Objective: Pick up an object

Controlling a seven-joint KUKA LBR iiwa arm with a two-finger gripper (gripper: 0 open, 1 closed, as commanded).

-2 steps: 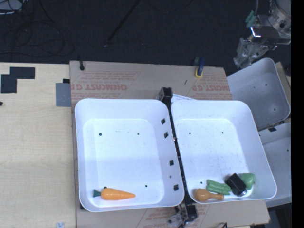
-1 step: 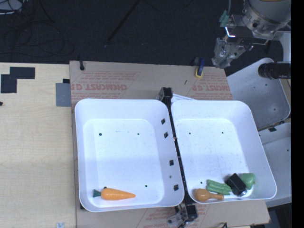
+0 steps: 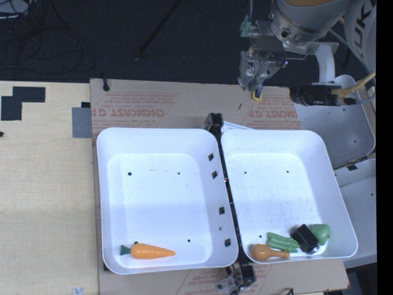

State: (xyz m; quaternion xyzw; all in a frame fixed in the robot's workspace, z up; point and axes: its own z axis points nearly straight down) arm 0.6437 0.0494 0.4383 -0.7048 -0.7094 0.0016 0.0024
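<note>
Gripper (image 3: pixel 256 90) sits high above the far edge of the desk, over the brown cardboard sheet (image 3: pixel 184 106) just beyond the far rim of the right bin (image 3: pixel 331 183), nearer that bin's far-left corner. Can't tell whether the jaws are apart or together: the tips are small and dark against the background. Nothing visible between them, nothing touched. A small yellowish tip shows at the bottom end. Objects all lie along the near edges of the bins. Left bin (image 3: pixel 107 183): a carrot (image 3: pixel 150 251) in the near-left corner, lying flat, long axis roughly parallel to the bin's near wall, green top end toward the left wall, pointed tip toward the divider between the bins. Right bin, near-right corner: a cluster touching or overlapping. It consists of a tan pear-shaped item (image 3: pixel 268 253) with its narrow end pointing right, a green pod-like item (image 3: pixel 282 242) lying slantwise just behind it, a black block (image 3: pixel 304 238) tilted diagonally, and a green rounded item (image 3: pixel 321 231) against the right wall. The black block partly covers the two green pieces. Gripper is well apart from all of these.
</note>
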